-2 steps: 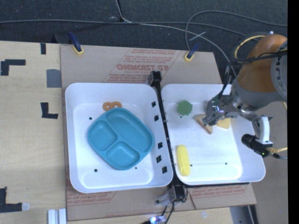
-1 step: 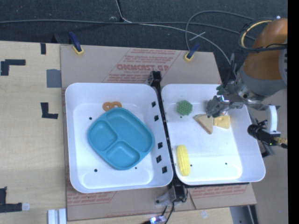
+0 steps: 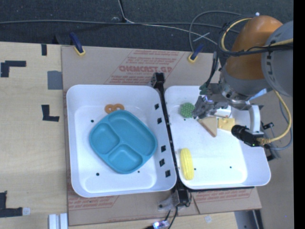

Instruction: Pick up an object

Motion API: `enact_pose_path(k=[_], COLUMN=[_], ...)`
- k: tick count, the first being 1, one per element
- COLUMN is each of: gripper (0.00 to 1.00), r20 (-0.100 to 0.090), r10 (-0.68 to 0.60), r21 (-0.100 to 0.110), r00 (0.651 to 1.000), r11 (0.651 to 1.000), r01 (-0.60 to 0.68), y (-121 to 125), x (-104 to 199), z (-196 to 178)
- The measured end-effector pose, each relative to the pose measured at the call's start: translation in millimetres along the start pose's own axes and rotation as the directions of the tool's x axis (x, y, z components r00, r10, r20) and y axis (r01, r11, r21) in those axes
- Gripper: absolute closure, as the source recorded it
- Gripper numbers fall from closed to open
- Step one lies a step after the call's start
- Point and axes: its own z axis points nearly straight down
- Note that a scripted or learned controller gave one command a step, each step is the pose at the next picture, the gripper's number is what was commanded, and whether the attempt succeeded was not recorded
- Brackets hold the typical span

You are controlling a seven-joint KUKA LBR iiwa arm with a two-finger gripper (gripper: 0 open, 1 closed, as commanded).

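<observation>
While the gripper (image 3: 202,108) hovers low by the green ball (image 3: 187,110), can't tell its jaw state; nothing's lifted, so pickup's 0% done.

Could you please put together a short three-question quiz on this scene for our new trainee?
1. True or false: the blue tray lies in the left bin.
2. Which item lies nearest the right bin's front edge? A) green ball B) corn C) cheese wedge
3. Fill in: the small orange pretzel sits just behind the ______.

Key:
1. True.
2. B; the corn lies near the divider, well in front of the gripper, which hovers by the green ball.
3. Blue tray.
</observation>
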Motion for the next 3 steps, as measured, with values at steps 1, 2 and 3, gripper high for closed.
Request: enact_pose_path(k=[1, 2, 3], gripper=[1.0, 1.0, 1.0], r20=[0.0, 0.001, 0.0], r10=[0.001, 0.002, 0.0], r21=[0.0, 0.002, 0.002], r00=[1.0, 1.0, 1.0], r11=[1.0, 1.0, 1.0], r01=[-0.001, -0.002, 0.0], y=[-3, -10, -20], x=[55, 100, 158], z=[-4, 14, 19])
